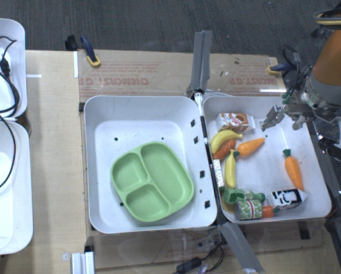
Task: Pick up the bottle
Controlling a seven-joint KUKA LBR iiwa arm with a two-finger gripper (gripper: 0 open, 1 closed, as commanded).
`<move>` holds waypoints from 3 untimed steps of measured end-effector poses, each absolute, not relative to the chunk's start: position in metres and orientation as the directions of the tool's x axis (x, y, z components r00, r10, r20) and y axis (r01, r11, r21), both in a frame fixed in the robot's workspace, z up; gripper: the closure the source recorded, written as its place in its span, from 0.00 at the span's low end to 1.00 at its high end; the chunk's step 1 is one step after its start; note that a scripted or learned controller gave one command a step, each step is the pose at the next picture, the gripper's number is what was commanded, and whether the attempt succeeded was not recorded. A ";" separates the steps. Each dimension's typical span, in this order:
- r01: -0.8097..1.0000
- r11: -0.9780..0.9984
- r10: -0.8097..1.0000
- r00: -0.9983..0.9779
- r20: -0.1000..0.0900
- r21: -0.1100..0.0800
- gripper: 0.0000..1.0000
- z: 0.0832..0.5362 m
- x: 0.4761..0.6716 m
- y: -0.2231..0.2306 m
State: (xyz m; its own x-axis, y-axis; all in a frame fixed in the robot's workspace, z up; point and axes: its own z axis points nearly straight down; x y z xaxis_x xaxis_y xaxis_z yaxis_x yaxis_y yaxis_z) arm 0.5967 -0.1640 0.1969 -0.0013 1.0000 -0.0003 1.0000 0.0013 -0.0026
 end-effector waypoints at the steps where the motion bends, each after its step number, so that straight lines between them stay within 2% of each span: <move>1: 1.000 -0.015 1.000 0.015 -0.001 -0.001 0.00 0.091 0.582 -0.119; 2: 0.998 -0.063 0.998 0.063 -0.002 0.000 0.00 0.130 0.609 -0.170; 3: 0.999 -0.043 0.999 0.043 0.005 0.006 0.00 0.097 0.556 -0.195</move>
